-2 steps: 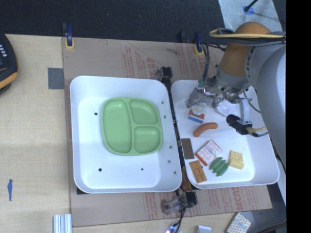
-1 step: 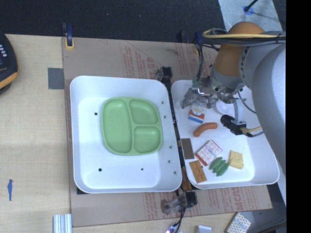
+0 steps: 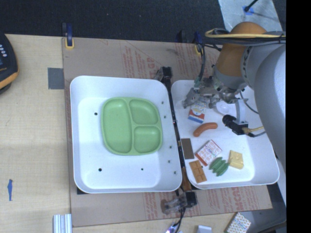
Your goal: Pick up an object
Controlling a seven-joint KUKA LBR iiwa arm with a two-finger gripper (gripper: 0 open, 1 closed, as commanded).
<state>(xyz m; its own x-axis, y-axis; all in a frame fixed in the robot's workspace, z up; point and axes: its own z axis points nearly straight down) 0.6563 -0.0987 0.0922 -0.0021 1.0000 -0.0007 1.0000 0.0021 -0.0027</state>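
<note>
**Gripper low over the right bin's far corner, a small packet just beneath it**

The left bin [image 3: 87,176] holds one thing, a green divided plate [image 3: 131,125], which lies flat near the middle. Bare white floor runs all round the plate, widest along the near edge.

At the seam between the bins a dark brown card [image 3: 186,148] lies lengthwise against the right bin's left wall.

The right bin [image 3: 255,171] is more crowded. A tan cracker [image 3: 197,171], a red-and-white box [image 3: 209,152], green pea pods [image 3: 218,166] and a yellow cheese block [image 3: 236,159] cluster in its near half. The pods lie just beside the box and the cheese. A sausage [image 3: 205,128] lies alone at mid-bin, apart from that cluster. The near right corner offers the most open floor.

The gripper [image 3: 198,102] hangs in the far left corner of the right bin, close to its left wall and far rim. A small red, white and blue packet [image 3: 197,115] lies on the floor just on the near side of the gripper, possibly touching it; the view is too coarse to be sure. The sausage lies just nearer than the packet. Whether the gripper stands apart or together cannot be told, and nothing shows clearly clamped in it.
</note>
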